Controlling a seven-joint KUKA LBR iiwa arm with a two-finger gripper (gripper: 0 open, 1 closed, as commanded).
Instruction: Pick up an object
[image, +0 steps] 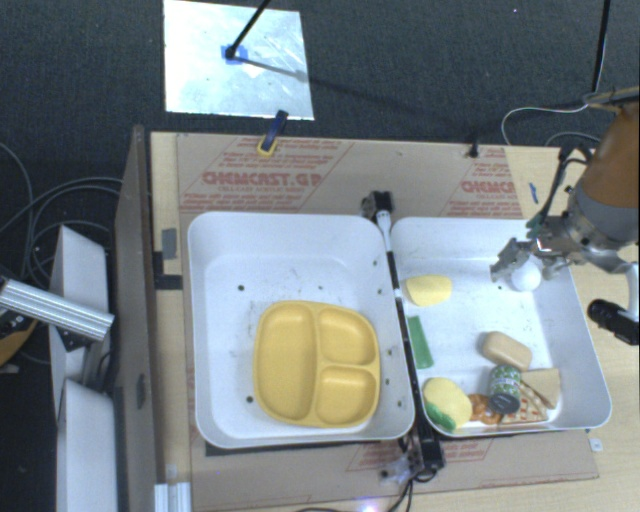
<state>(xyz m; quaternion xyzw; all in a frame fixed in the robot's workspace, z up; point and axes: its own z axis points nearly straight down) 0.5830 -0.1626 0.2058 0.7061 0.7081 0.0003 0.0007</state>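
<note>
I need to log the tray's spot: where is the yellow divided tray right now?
In the camera view, the yellow divided tray lies in the left bin, toward its near side, close to the divider between the bins.

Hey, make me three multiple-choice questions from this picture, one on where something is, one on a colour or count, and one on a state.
1. Where does the yellow divided plate lie?
A. In the left bin
B. In the right bin
C. On the floor

2. What colour is the flat strip by the wall between the bins?
A. Red
B. Green
C. Blue

3. Where is the end effector?
A. Over the left bin
B. Over the floor
C. Over the right bin's upper part

Answers:
1. A, the plate sits in the left bin's lower middle.
2. B, the strip is plainly green.
3. C, it hangs above the right bin, up and right of the pale yellow piece.
</note>
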